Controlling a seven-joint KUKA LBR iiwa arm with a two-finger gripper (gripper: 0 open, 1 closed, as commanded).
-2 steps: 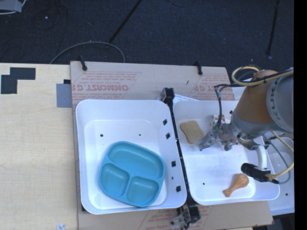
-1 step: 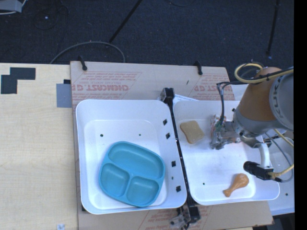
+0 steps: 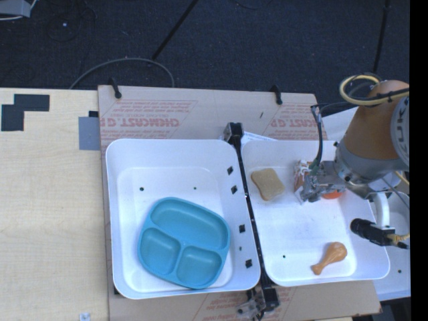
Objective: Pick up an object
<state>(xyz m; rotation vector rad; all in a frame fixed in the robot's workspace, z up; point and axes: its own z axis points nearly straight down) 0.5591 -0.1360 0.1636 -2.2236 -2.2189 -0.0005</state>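
Tool (image 3: 309,191) sits low in rt white bin (image 3: 294,273), near the tan sponge-like block (image 3: 267,183); can't tell its state. Orange-tan drumstick-shaped toy (image 3: 330,257) lies well apart, near front. Best to centre over one obj and descend straight before clamping.

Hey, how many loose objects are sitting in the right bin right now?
3 visible: a tan sponge-like piece near the divider at the back, an orange drumstick toy at the front, and a red-orange item by the gripper, partly hidden. The arm may hide more.
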